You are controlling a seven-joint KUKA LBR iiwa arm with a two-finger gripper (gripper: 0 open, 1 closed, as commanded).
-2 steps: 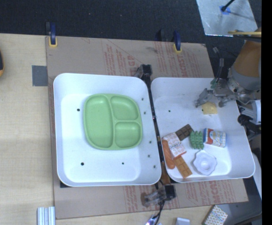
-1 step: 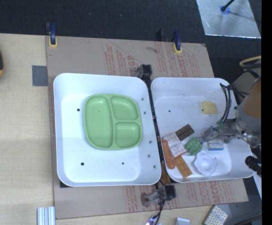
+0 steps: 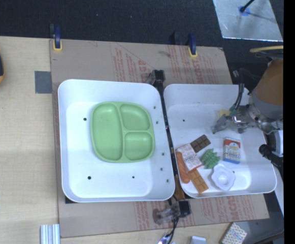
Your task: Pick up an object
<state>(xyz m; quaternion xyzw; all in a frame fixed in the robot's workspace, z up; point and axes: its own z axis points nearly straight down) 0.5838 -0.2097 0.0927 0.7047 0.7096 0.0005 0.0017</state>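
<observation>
Two white bins: left bin (image 3: pixel 71 182) holds a green divided plate (image 3: pixel 122 131); right bin (image 3: pixel 188 98) holds small items clustered near, including a carton (image 3: pixel 232 150). Gripper (image 3: pixel 227 122) hovers far of them, fingers spread, holding nothing. Risk: crowded pieces may deflect a finger.
</observation>
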